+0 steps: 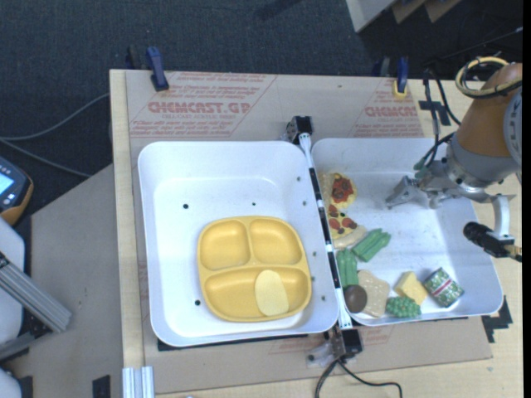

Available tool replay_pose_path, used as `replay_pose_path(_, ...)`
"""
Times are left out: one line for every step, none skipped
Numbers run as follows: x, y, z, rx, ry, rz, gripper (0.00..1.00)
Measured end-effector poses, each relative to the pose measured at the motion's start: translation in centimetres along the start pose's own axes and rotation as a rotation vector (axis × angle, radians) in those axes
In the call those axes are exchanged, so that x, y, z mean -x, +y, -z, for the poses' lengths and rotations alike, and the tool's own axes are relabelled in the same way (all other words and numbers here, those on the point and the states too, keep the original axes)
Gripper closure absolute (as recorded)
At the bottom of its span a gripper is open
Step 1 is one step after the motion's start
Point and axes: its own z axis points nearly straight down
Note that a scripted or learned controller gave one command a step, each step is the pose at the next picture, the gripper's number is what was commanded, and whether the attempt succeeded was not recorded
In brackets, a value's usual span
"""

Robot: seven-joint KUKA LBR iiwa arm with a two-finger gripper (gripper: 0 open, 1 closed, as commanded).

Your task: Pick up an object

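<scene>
Bins: two shallow white bins side by side on the bench, left bin [166, 189] and right bin [477, 293], their inner walls touching along the middle.
Objects to pick: a cluster of small toy foods in the right bin, mostly along its left wall and near corner.
Pizza pieces: two, a slice [339, 189] with red topping at the far end, and another slice [343, 229] just nearer, tan with red dots.
Green pieces: three elongated ones, a pale green bunch [372, 245] beside the nearer pizza slice, a darker green strip [346, 267] against the bin wall, and a bumpy green piece [403, 307] near the front edge.
Other foods: one brown round piece [355, 298], one tan cracker-like piece [374, 292] touching it, one yellow wedge [410, 287], and one small can [443, 288] with a green and white label, lying tilted; its print is too small to read.
Yellow tray: one three-compartment tray [232, 247] in the left bin, with one pale yellow oval [270, 292] in its near compartment.
Writing: "CHEMCAST GP" in red on the brown board [199, 106] under the bins, repeated at the far right.
Clamps: two blue clamps, [155, 67] and [401, 77], on the far edge.
Arm: grey with an orange band [485, 123], over the right bin's far right part.
Gripper: [406, 194] low over the bin's bare floor, apart from the foods; whether its pincer is open or closed cannot be told.
</scene>
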Motion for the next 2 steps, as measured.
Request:
replay_pose_path(-9.7, 1.8, 7.1, 0.010, 0.001, 0.016, 0.00)
replay_pose_path(-10.0, 4.4, 1.3, 0.011, -0.003, 0.004, 0.00)
